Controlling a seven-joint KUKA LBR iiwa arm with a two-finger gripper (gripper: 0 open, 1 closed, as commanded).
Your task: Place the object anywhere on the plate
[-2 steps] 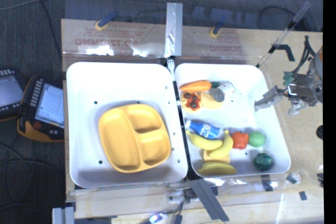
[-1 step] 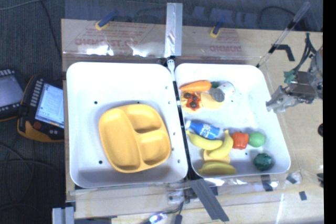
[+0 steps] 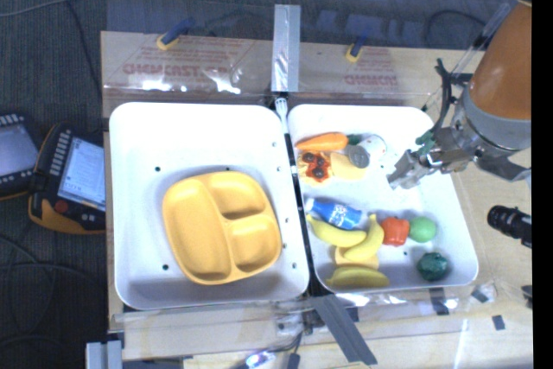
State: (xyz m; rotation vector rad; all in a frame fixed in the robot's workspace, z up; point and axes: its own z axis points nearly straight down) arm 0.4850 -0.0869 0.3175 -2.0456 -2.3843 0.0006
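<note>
The gripper [image 3: 406, 177] hangs over the right-hand white bin [image 3: 456, 212], near the middle of its far-right portion, reaching in from the arm [image 3: 505, 73] at the right. Whether its jaws are apart or together cannot be told from this slant; nothing is seen between them.

No single object is marked out as the task's own. All loose items lie in the right bin, none on the plate. Nearest the gripper is a grey-white round item [image 3: 361, 153], just to its left and toward the bin's far side. The rest lie further left or toward the near side.

Count, right bin: one carrot [image 3: 321, 141]; one dark red and black item [image 3: 314, 166] on a pale yellow piece; one blue bottle [image 3: 339, 214]; one banana [image 3: 354, 239], with a further yellow piece [image 3: 358, 276] below it; one red-orange item [image 3: 394, 230]; one light green ball [image 3: 422, 229]; one dark green item [image 3: 433, 264].

Orientation: the carrot lies with its long axis running left to right, along the bin's far side. The blue bottle lies slightly tilted, long axis left to right, left end nearer the divider. The banana curves from the divider toward the red-orange item.

Count, left bin [image 3: 138, 151]: one yellow plate [image 3: 223, 225], three compartments, set slightly askew, centred in the bin. It is well apart from the gripper, across the divider
</note>
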